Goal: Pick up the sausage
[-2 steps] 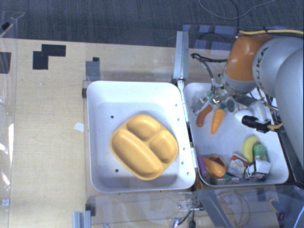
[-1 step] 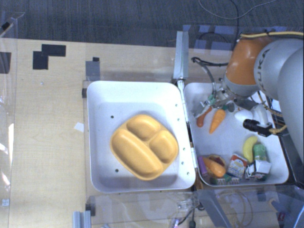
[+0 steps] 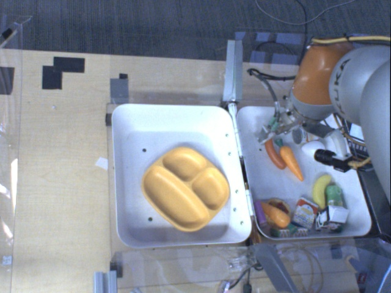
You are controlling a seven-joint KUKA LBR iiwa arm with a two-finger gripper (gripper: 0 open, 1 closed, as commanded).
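Note:
The sausage (image 3: 274,154), a short reddish-orange link, lies in the upper left part of the right bin (image 3: 365,221), slanting down to the right. My gripper (image 3: 278,130) hangs just above the sausage's upper end, under the orange wrist band (image 3: 314,75). From this angle it is not clear whether the gripper touches the sausage.
An orange carrot (image 3: 292,163) lies right beside the sausage. A banana (image 3: 321,189), a green item (image 3: 334,194) and several small packets crowd the right bin's front. The left bin (image 3: 125,139) holds a yellow three-part plate (image 3: 185,188).

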